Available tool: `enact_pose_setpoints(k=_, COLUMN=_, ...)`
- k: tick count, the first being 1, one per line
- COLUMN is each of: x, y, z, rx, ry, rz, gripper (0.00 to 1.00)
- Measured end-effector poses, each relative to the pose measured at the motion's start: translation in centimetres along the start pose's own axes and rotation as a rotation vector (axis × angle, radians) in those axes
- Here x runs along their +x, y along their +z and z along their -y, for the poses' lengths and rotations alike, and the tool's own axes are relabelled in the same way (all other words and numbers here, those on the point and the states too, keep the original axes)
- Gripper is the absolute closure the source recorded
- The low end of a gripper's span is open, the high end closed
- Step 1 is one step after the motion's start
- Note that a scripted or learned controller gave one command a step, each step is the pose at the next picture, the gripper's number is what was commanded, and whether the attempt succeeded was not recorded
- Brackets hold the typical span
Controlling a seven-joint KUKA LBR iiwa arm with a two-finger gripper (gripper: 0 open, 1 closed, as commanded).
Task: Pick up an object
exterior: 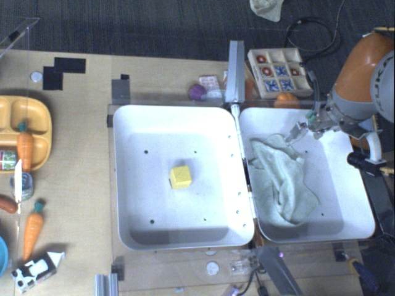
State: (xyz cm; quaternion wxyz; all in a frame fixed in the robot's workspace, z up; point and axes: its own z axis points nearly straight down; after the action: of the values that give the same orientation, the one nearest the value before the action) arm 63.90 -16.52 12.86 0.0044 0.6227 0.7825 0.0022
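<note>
In the camera view, the hand [300, 130] hangs over the far edge of the right bin [355, 184], just above the upper corner of a crumpled grey-green cloth [281, 174]. Whether the hand is released or clenched I cannot tell; it is small and partly lost against the bin wall. Nothing is seen between its tips, so I judge nothing is picked up yet.

The step in hand looks like the approach. The cloth lies directly below and in front of the hand, spreading away from it towards the near side of the same bin. It is the closest thing to take. The next move would call for lowering onto a raised fold, since flat cloth gives little to pinch.

A yellow block [180, 177] sits well apart from the hand, in the middle of the left bin [136, 134], beyond the divider between the two.

Counted: two bins, one cloth, one block. On the desk [80, 184] far to the hand's other side lie two toy carrots [32, 227] and a yellow tray [37, 113].
</note>
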Motion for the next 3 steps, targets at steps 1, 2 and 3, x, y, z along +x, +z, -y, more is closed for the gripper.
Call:
enact_pose_setpoints(k=1, x=1.9, y=3.9, z=0.5, rx=-0.003, ry=-0.194, rz=0.0, gripper=0.0)
enact_pose_setpoints(k=2, x=6.8, y=3.8, z=-0.7, rx=-0.005, ry=-0.336, rz=0.0, gripper=0.0)
enact_pose_setpoints(k=3, x=6.9, y=2.4, z=-1.0, rx=-0.014, ry=-0.336, rz=0.003, gripper=1.0)
